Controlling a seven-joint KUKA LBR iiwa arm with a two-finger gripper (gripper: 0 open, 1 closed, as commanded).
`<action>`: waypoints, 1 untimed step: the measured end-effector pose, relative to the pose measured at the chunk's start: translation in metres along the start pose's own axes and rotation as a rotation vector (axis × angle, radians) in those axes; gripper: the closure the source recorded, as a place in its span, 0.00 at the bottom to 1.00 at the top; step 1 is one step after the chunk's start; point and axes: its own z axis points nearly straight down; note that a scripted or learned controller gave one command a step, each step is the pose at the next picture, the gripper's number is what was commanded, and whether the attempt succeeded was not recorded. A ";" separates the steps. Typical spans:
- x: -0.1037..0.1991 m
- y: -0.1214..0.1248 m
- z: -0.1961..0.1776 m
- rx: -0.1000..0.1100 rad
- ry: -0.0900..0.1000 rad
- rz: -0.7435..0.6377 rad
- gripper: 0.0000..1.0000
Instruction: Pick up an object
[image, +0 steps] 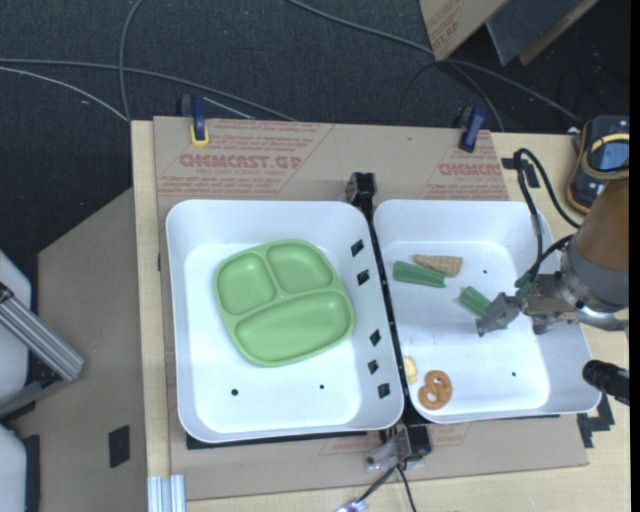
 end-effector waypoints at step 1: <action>0.000 0.003 -0.005 -0.012 -0.003 -0.003 0.00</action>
